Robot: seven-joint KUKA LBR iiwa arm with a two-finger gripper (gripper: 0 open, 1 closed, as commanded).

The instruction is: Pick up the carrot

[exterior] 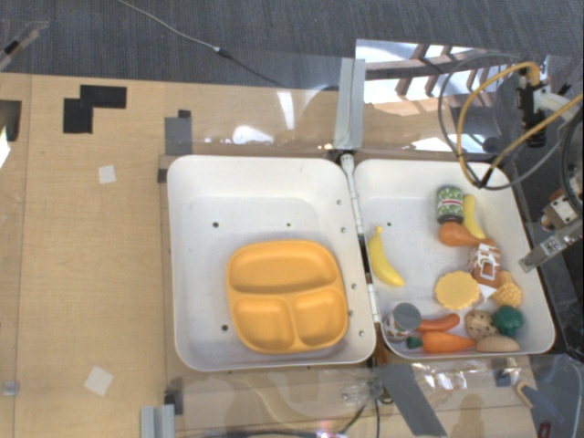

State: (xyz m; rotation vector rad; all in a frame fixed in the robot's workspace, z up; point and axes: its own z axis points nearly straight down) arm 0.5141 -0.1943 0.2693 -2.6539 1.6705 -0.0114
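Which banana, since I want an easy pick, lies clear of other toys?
The banana by the divider lies alone; the other banana rests against the green can.

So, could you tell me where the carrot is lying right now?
The carrot lies in the right bin, along its near edge, just below a red sausage and left of a tan potato.
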